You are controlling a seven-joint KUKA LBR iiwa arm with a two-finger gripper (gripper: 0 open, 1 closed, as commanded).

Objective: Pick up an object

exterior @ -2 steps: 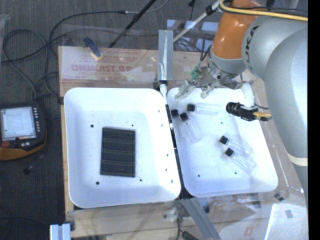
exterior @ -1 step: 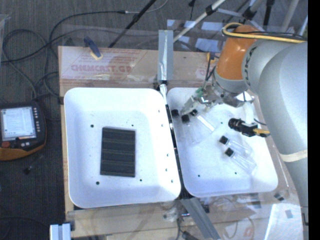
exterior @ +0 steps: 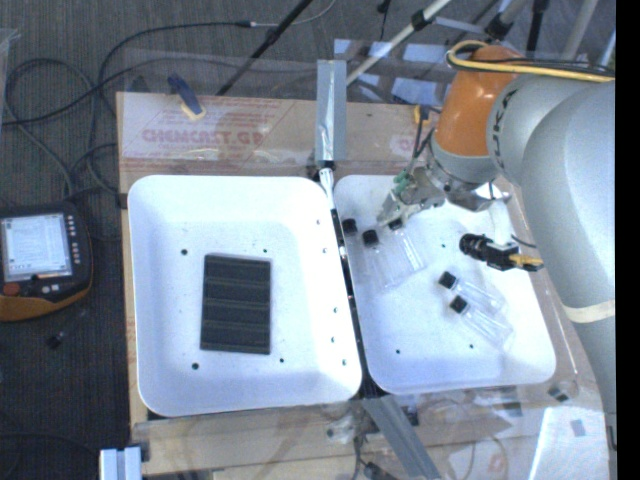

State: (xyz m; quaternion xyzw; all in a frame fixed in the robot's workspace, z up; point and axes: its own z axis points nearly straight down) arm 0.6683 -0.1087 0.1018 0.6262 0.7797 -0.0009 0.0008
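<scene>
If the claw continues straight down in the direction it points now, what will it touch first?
Probably the clear plastic piece lying just below the claw in the right bin, or the small black cap beside it. Depth is unclear from this single slanted view, so the bare bin floor between them is also possible.

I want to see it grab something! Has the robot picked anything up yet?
Not yet. Nothing looks lifted: the black ridged block lies flat in the left bin. The gripper is low over the right bin, near the small clear pieces. The actual picking up is left.
</scene>
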